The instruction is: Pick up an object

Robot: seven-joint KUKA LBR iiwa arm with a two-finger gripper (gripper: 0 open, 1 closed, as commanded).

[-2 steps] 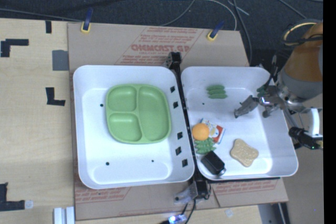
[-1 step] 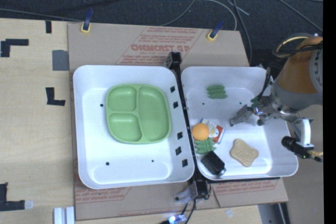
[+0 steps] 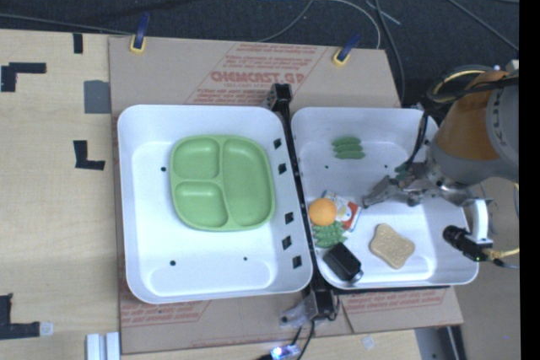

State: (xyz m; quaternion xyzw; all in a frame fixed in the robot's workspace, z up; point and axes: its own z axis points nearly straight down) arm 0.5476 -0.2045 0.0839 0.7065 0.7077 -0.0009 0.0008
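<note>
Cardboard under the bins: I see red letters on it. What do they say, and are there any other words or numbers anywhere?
"CHEMCAST GP": my best reading of the big red print on the cardboard, above the bins; it is blurred, so the letters are uncertain.
Smaller red print under it, and more along the cardboard's bottom edge: too blurred to read.
Colourful packet in the right bin: any print is too small to read.

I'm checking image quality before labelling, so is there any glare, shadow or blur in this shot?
Camera view: even, soft lighting; the white bins look bright, near washed out; the gripper and the small items by it are soft; the green plate is clear, with faint shadows.
</note>
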